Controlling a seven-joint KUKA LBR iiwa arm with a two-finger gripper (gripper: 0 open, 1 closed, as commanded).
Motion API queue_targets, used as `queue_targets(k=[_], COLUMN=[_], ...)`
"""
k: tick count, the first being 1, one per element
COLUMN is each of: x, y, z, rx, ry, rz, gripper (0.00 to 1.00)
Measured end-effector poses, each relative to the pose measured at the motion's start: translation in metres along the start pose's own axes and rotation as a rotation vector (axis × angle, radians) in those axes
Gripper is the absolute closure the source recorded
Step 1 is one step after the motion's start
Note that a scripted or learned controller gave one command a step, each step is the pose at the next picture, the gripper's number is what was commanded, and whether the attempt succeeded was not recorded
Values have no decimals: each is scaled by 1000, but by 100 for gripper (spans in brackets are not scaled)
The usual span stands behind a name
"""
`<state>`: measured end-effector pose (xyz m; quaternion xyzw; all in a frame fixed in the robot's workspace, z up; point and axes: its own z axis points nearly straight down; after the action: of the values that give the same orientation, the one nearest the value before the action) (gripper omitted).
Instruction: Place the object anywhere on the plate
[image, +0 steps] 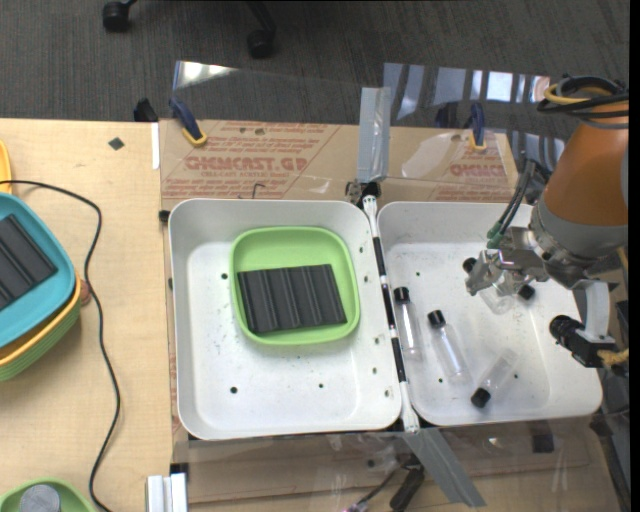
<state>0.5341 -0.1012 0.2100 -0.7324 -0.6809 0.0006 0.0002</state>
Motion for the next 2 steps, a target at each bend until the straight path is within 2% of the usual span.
queue_targets(k=[1,2], x=[0,-20], y=[0,-10], z=[0,-61], rx=[0,1], ry=[0,-2], rz=[0,255], gripper=[0,0])
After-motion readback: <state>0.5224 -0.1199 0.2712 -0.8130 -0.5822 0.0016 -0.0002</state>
